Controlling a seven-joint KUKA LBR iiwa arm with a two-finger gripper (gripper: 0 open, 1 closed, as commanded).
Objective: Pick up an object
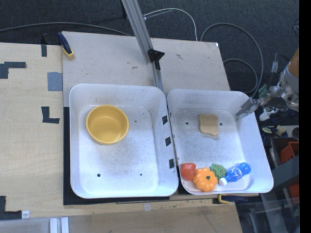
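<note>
No text, label, brand, number or sign can be read anywhere; the black tape marks on the pale wooden worktop (29, 144) form no legible characters.

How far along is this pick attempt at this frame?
Nothing is picked yet. The gripper sits at the right bin's right rim with nothing seen between its fingers. The tan sponge, tomato, orange pumpkin, blue bottle and yellow bowl all lie in the bins; reach, grasp and lift remain.
</note>
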